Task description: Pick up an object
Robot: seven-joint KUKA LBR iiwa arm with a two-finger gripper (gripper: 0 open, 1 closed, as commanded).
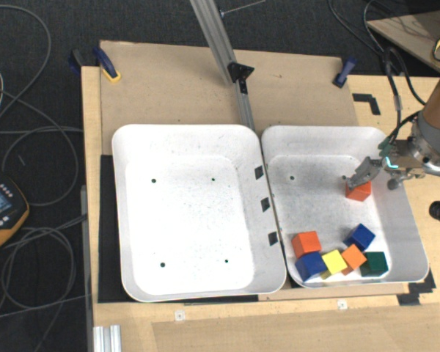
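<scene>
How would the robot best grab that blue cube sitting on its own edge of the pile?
Probably from straight above, pinching the blue cube across two opposite flat sides. Its top and far side look free, while the orange block crowds its near corner, so the free pair of faces seems the safest.

Robotics lab. Plywood surface (169, 86) with blue clamps (107, 63) at top corners, aluminium camera pole (218, 42) rising top centre, loose black cables (29, 218) over dark carpet at left, teach pendant (0, 205) at left edge.

Two white bins (183, 141); seven blocks (306, 242): three orange, two blue, one yellow, one green.
</scene>
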